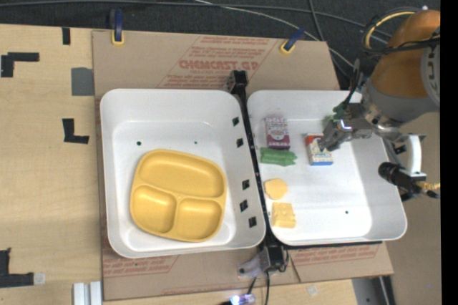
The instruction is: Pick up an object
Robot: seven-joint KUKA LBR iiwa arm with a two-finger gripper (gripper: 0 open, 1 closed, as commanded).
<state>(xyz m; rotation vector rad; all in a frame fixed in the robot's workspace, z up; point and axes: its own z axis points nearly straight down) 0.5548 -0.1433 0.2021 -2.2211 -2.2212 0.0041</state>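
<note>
Glossy white plastic forms the right bin (358, 225), where the pincer (330, 141) hangs; whether it is spread, I cannot tell. Just below it lies a small flat red-and-white packet (319, 152), apparently touching.

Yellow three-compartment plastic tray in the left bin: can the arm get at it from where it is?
Probably yes. The yellow three-compartment plastic tray lies alone in the left bin, open from above; the gripper hangs over the right bin.

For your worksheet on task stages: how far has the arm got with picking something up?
Done: the gripper has reached the right white bin, just above the small red, white and blue box. In hand: nothing visibly lifted. Left: grasping and raising it, or another item.
</note>
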